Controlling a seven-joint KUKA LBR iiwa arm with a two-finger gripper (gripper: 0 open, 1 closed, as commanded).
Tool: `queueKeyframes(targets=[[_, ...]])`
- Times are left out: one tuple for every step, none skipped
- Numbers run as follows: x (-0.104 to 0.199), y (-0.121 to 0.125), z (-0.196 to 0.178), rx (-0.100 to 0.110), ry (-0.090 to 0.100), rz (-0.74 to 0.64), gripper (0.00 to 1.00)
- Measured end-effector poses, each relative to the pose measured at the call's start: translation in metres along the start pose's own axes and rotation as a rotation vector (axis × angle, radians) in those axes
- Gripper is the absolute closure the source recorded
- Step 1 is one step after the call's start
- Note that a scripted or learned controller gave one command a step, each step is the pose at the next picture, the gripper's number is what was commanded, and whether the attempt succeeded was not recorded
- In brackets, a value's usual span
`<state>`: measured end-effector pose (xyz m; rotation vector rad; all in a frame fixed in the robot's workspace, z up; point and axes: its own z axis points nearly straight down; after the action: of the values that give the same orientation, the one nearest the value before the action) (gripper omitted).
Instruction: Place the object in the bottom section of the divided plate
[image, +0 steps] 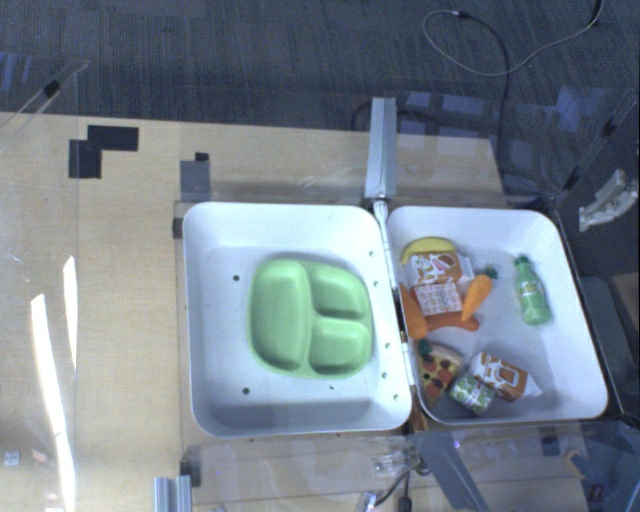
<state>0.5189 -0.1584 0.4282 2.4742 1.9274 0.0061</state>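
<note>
Across left bin (200, 330), green divided plate (310, 318) sits centred, three sections bare, white floor open all round it. Gripper state: cannot tell. Right bin (560, 250) holds the objects: banana (428, 245) by top-left wall, snack packet (437, 285) below it, carrot (476, 298) just beside packet, green bottle (531, 290) apart near right wall, pizza slice (438, 367), can (471, 395) and small carton (499, 375) clustered at bottom. Bins touch along middle edge. Wooden bench (100, 300), cable (480, 45) on dark floor.

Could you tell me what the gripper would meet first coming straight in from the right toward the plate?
Travelling low, likely the right bin's rim, then the bottle; higher up, the way to the plate looks free.
</note>
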Motion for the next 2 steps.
queueKeyframes(targets=[[-0.007, 0.035, -0.002, -0.001, -0.001, -0.34, 0.0], [-0.031, 0.067, -0.008, -0.001, -0.001, -0.422, 0.0]])
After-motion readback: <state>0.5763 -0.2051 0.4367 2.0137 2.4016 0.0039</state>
